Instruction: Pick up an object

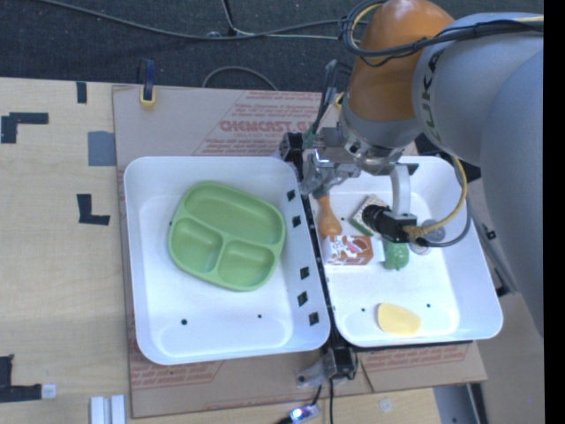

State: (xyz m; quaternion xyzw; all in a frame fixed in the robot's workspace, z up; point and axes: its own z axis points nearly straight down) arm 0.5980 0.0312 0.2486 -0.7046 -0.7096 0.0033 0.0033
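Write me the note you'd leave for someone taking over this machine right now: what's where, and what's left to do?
Gripper: over the right bin, at its left wall; grip state unclear.
Right bin: orange piece just below the gripper, red-and-white packet, green item, yellow piece.
Left bin: green divided plate.
Done: nothing visibly lifted.
Left: pick one object.

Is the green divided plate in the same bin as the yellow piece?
No, the green divided plate lies in the left bin; the yellow piece lies in the right bin.
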